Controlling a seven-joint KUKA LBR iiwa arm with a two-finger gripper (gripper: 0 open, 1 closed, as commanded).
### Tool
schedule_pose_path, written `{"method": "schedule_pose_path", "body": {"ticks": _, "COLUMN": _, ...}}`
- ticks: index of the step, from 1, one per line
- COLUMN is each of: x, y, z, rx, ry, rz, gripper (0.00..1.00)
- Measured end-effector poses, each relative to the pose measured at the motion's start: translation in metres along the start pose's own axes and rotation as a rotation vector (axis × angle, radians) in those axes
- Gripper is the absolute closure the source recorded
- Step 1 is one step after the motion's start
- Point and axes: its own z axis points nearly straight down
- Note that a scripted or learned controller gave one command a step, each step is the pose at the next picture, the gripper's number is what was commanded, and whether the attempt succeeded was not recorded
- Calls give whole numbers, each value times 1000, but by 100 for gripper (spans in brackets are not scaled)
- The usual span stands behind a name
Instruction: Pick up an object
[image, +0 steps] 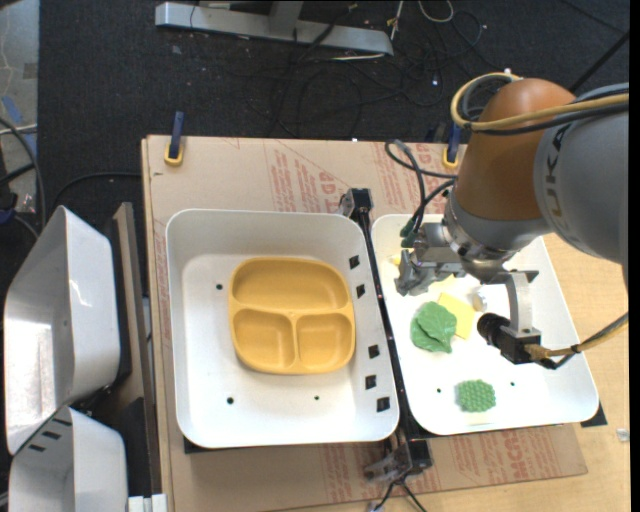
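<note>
In the right bin, the pincer, grip unreadable, overhangs the upright-lying green leaf.

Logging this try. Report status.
Tool low in right bin, above yellow block. Green leaf beside it, untouched. Yellow tray in left bin.

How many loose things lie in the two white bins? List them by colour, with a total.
Yellow: 2, the yellow divided plastic tray in the left bin and a pale yellow flat piece in the right bin.
Green: 2, a green leafy lump and a green bumpy round piece.
Total: 4
</note>
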Motion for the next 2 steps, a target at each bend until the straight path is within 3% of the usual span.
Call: {"method": "schedule_pose_path", "body": {"ticks": 2, "x": 87, "y": 41, "z": -4, "rx": 0, "ry": 0, "rz": 1, "gripper": 100}}
